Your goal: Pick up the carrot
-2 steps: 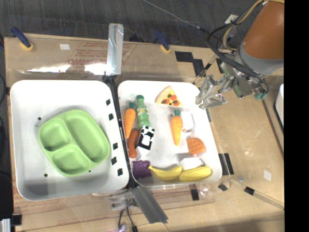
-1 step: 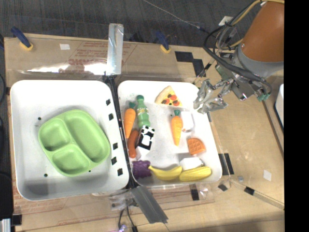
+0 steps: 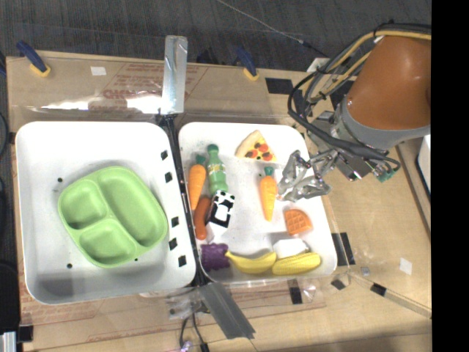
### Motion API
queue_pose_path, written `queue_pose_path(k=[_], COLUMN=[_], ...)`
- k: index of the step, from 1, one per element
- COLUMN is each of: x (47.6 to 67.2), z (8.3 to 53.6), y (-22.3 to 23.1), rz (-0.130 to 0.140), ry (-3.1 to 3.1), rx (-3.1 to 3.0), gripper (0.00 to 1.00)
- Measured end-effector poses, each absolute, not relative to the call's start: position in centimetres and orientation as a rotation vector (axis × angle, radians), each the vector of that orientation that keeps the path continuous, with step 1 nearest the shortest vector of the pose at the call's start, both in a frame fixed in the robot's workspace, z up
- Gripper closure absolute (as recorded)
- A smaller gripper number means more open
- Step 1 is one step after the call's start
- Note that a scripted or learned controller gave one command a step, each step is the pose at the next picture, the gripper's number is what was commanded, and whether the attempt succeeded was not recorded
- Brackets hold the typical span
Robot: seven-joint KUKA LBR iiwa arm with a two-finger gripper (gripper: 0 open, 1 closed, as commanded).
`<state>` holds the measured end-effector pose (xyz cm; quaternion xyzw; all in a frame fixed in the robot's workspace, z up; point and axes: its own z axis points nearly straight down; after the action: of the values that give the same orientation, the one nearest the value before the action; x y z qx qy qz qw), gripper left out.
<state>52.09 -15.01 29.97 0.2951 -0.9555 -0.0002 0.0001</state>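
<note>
Where the arm (image 3: 388,79) comes in from the right, I see the gripper (image 3: 302,180) over the right bin (image 3: 322,226), its metal fingers (image 3: 292,169) spread apart with nothing between them. They hang just to the right of the carrot (image 3: 268,194), close beside it, though I cannot tell whether they touch it.

The carrot lies in the middle of the right bin, green top toward the far wall, orange tip toward me. Just beyond it sits a pizza slice (image 3: 256,147). Near its tip, to the right, is an orange waffle-textured piece (image 3: 297,221), and below that a white block (image 3: 290,247), a corn cob (image 3: 297,262) and a banana (image 3: 251,261) along the near wall. A purple item (image 3: 214,256) sits in the near left corner.

Along the bin's left side I see a second carrot (image 3: 196,184), a green bottle (image 3: 215,170), a black-and-white item (image 3: 220,209) and a reddish-orange stick (image 3: 201,218).

The left bin (image 3: 37,196) holds a green divided plate (image 3: 111,215). Both bins rest on the brown worktop (image 3: 381,233), and cables (image 3: 315,97) loop by the wrist.
</note>
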Motion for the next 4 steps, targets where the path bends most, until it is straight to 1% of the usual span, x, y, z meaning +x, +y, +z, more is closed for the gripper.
queue_pose_path(k=[1,2,3,4], x=[54.2,60.1,62.5,57.9], z=[34.2,33.6,33.8,28.9], y=[-19.8,-20.9,-20.9,-20.5], rz=[0.005,0.003,0.004,-0.007], ry=[-2.881,-2.656,-2.432,-2.048], rx=[1.261,1.684,1.995,2.381], gripper=[1.0,1.0,1.0,1.0])
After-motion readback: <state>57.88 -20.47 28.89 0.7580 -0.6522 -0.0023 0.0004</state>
